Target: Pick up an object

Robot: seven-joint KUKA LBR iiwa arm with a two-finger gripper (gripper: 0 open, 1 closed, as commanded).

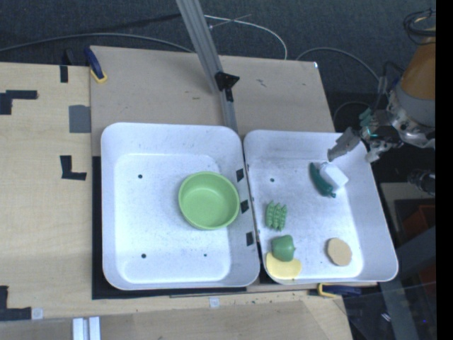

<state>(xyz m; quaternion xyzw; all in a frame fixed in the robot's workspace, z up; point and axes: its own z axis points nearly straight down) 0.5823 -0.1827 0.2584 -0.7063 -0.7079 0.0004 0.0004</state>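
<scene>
My gripper (352, 152) hangs over the upper right corner of the right bin (290, 151), open, with nothing between its fingers. One grey finger (342, 146) points down-left toward a teal object with a white end (325, 178), which lies just below it on the bin floor. Further down in the same bin lie a ridged green piece (276, 215), a round green object (283, 246) touching a yellow piece (284, 267), and a tan disc (339, 251). A green bowl (208, 200) sits upright in the left bin (120, 190).
A grey pole (202, 34) slants across the bench behind the bins, ending at a black clamp (226, 82) near the seam between them. Cables lie on the dark floor beyond. The tan benchtop (42, 211) stretches left of the bins.
</scene>
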